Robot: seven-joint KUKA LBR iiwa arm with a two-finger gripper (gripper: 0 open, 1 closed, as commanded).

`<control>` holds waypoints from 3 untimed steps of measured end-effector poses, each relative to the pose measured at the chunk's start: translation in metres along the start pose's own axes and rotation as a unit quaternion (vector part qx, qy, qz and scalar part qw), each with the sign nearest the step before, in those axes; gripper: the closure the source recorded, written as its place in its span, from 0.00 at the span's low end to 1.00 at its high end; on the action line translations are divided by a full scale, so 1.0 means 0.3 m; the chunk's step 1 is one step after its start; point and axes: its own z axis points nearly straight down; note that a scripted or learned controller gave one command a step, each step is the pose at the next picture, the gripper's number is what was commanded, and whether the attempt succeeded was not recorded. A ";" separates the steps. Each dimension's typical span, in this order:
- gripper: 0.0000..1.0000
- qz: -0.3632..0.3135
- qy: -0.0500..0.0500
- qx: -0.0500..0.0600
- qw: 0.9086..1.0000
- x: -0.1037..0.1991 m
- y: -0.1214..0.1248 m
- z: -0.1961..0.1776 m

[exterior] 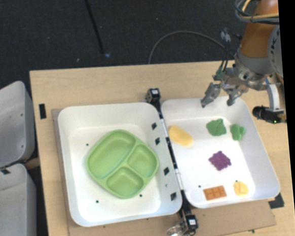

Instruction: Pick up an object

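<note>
The right bin (254,183) holds several small toys: a yellow oblong piece (180,136), two green leafy pieces (216,127) (237,131), a purple cluster (220,160), an orange waffle-like block (215,192) and a small yellow piece (240,187). My gripper (219,98) hangs over the bin's far edge, above and behind the green pieces. Its two fingers are spread apart with nothing between them.
The left bin (77,197) holds a green divided plate (122,163). A black cable (181,36) arcs across the bench behind the bins. A divider with black clips (166,154) runs between the bins. White shapes stand at the far left (6,131).
</note>
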 end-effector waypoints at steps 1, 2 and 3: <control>0.00 -0.001 -0.001 -0.006 1.000 0.002 0.007 -0.026; 0.00 -0.002 -0.001 -0.003 1.000 0.021 -0.005 0.181; 0.00 -0.003 -0.001 -0.003 1.000 0.016 0.025 0.375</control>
